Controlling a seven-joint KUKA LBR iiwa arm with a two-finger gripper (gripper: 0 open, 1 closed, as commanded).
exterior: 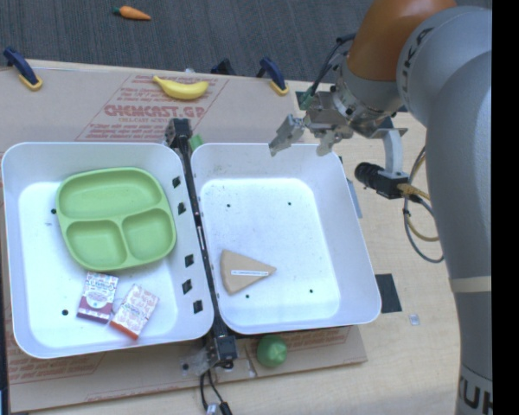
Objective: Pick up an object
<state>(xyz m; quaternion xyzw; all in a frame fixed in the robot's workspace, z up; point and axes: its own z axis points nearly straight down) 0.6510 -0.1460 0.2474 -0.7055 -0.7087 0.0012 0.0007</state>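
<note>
White bins sit side by side on the table; the pincer [304, 138] hangs spread open and empty above the right bin's [329, 314] far rim, well apart from the tan wedge [245, 271] lying ready inside.

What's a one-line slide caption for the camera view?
Gripper open above the right bin's far rim; tan wedge inside, green tray and two packets in the left bin.

The cardboard-covered bench [242, 102] bears two white bins [22, 258] [329, 188], a banana [182, 86] and a lime [272, 350].
</note>
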